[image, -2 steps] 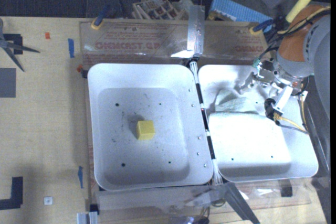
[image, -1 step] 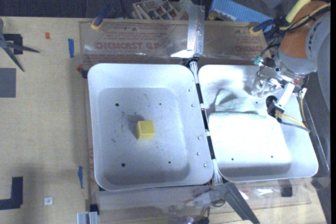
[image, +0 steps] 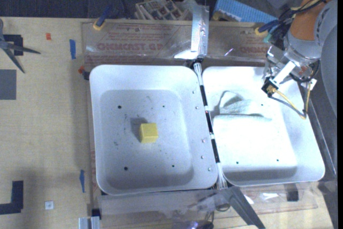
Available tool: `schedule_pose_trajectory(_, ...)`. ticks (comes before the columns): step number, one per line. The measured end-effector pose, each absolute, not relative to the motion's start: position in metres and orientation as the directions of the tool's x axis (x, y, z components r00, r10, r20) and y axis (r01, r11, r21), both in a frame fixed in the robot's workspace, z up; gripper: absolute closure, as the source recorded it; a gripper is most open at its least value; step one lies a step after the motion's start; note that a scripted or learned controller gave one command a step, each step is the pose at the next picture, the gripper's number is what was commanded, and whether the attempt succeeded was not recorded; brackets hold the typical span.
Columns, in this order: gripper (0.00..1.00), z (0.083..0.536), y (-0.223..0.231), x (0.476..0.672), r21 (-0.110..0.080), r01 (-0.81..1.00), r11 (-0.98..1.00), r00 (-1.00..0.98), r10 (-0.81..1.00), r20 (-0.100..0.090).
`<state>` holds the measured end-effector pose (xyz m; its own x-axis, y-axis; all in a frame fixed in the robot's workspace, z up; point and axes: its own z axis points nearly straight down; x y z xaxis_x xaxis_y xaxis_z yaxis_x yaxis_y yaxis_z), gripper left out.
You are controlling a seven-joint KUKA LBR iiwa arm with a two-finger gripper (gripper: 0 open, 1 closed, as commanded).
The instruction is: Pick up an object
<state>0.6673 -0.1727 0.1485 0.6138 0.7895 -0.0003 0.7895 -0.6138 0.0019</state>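
From the camera view above the surface (image: pixel 43 115), two shallow white bins sit side by side, their inner rims touching along the middle. The bin on the view's left (image: pixel 102 88) holds a small yellow block (image: pixel 149 132), which lies on the bin floor a little towards the near side of centre, well apart from every wall, with a few dark specks scattered around it. The bin on the view's right (image: pixel 300 169) holds a pale see-through thing (image: pixel 234 104) (its kind is hard to make out), lying near the wall shared with the other bin, in the far half.

The grey arm (image: pixel 328 24) with its orange band comes in from the right of the view, and its end effector (image: pixel 283 68) hangs over the far right corner of the right-hand bin, well apart from both the see-through thing and the yellow block. Whether the end effector is spread or pressed together cannot be told from here; nothing is seen in its grasp.
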Motion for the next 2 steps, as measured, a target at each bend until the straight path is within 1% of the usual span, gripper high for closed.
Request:
schedule_pose_trajectory(1, 1.00, 0.213, -0.174, 0.665, 0.003, 0.874, -0.486, 0.486, 0.874, -0.001)
schedule_pose_trajectory(2, 1.00, 0.197, -0.165, 0.667, 0.001, 0.500, -0.866, 0.866, 0.500, 0.000)
